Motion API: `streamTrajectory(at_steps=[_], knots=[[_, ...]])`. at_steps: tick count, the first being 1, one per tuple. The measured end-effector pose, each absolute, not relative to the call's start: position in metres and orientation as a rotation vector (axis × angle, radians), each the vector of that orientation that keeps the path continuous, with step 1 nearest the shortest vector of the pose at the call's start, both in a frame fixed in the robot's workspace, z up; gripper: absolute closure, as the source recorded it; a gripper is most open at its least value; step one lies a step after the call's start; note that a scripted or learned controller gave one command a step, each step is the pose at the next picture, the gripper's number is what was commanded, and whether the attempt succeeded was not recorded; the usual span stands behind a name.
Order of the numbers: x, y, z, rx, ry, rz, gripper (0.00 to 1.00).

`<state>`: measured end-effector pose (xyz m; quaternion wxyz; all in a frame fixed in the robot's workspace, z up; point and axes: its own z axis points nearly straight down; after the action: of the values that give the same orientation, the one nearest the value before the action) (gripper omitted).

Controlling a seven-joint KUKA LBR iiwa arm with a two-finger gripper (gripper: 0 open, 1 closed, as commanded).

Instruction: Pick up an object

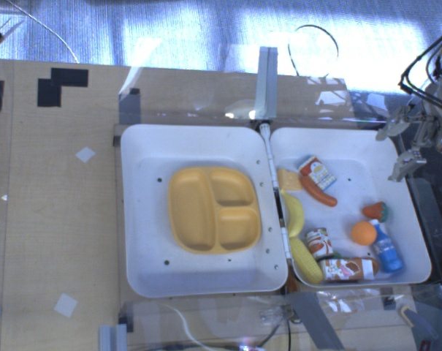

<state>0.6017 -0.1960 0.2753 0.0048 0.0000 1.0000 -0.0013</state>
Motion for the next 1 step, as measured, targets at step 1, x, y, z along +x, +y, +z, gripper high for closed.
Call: streamTrajectory(at_steps=[1], knots=[[0.5930,-0.1695,0.3378,-0.100,3.121,-0.006,0.00]])
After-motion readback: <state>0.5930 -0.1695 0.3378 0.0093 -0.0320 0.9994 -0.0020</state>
